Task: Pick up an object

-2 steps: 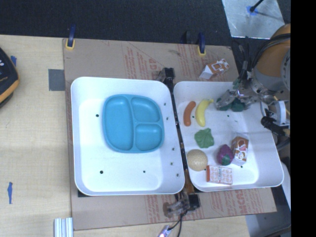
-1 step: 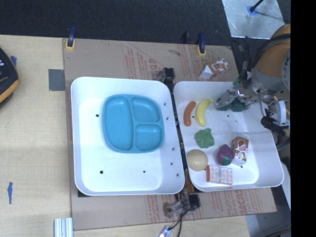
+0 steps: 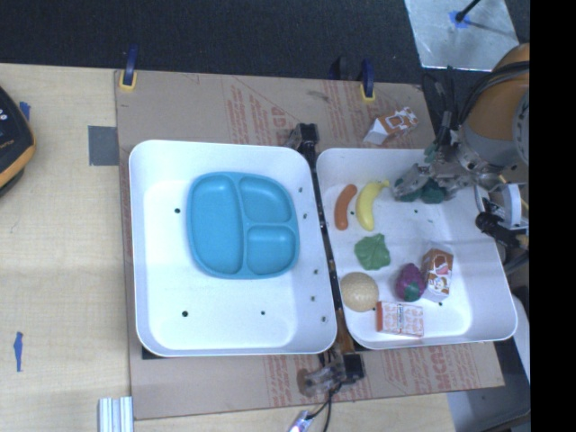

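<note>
Banana (image 3: pixel 369 203) upright, long axis near-vertical

Both white bins (image 3: pixel 144 241) are looking like glossy smooth plastic, lying on matt brown cardboard (image 3: pixel 225 106) over pale wood (image 3: pixel 54 241).

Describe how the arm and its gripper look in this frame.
The arm is rounded, orange-tan where it shows at the right edge, with a grey section beside it. Dark cables run along it toward the wrist. The gripper is a small grey-and-dark metal assembly; its details are too blurred to tell.
</note>
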`<state>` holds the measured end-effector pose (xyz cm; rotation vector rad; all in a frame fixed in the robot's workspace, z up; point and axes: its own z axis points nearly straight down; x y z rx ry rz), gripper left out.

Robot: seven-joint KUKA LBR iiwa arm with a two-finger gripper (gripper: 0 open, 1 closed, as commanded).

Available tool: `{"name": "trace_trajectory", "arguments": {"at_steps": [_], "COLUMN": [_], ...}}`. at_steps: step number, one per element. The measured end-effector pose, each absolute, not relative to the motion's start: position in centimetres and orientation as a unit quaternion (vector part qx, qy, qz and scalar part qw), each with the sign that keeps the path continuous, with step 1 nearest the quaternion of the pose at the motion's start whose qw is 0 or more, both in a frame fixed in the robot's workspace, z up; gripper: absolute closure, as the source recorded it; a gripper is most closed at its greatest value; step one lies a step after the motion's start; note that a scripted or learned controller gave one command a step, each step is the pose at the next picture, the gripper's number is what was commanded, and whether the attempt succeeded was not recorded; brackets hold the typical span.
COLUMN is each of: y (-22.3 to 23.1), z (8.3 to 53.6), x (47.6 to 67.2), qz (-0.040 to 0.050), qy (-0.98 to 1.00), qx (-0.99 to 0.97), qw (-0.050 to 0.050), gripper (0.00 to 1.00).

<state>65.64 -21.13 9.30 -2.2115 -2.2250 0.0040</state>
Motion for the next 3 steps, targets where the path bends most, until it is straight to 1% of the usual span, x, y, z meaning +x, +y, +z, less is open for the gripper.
{"name": "trace_trajectory", "arguments": {"at_steps": [1, 2, 3], "y": [-18.6, -21.2, -21.3], "z": [9.3, 9.3, 10.2], "x": [65.6, 65.6, 65.2], "qz": [0.002, 0.0007, 0.0075], "qy": [-0.709, -0.708, -0.709], "qx": [-0.705, -0.706, -0.705], "qw": [0.001, 0.002, 0.011], "gripper": [0.0, 0.0, 1.0]}}
